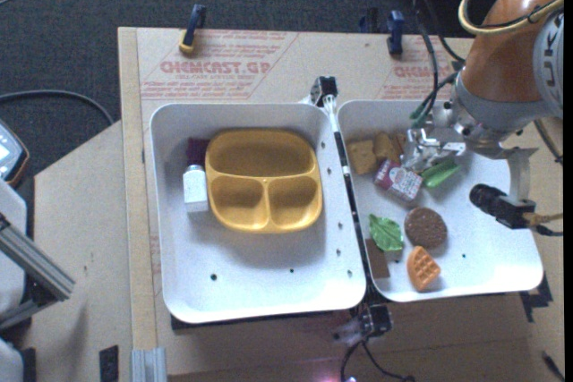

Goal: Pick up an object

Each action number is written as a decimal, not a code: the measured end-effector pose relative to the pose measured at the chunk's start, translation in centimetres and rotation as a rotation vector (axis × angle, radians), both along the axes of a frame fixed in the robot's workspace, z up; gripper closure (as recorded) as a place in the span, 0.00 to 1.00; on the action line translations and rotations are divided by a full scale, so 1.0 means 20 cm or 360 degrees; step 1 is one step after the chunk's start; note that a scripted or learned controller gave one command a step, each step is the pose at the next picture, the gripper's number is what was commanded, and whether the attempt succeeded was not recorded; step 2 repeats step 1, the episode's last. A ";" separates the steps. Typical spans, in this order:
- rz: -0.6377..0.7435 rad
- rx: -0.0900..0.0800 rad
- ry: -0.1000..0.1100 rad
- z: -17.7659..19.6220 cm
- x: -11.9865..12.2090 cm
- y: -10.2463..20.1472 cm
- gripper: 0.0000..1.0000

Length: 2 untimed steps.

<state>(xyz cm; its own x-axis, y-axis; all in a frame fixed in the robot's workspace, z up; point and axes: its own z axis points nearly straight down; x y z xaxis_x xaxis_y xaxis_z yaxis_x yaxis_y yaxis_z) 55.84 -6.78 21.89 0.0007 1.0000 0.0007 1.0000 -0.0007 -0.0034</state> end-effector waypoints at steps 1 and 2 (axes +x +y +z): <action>0.0000 -0.0004 -0.0012 0.08 0.01 -0.06 1.00; 0.0000 -0.0004 -0.0012 0.08 0.01 -0.06 1.00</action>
